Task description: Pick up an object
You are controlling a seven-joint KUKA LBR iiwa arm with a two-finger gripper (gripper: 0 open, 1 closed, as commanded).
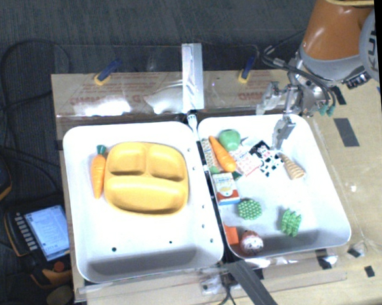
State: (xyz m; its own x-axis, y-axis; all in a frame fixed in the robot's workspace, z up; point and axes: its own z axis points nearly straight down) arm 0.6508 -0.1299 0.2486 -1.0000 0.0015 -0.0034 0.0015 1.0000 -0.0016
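Observation:
My gripper hangs over the upper right part of the right bin, coming down from the orange-banded wrist. Just below and left of it lie a black-and-white spotted block and a tan ridged cone. A green round fruit, an orange carrot and a red-and-white card sit further left. Lower in the bin are a small juice carton, a green bumpy ball, a green spiky piece and a brown-and-white ball. Nothing shows in the gripper.
The left bin holds a yellow divided tray and a second carrot. A divider rail runs between the bins. A clear plastic sheet with clamps lies behind them. Devices sit off the bench at left.

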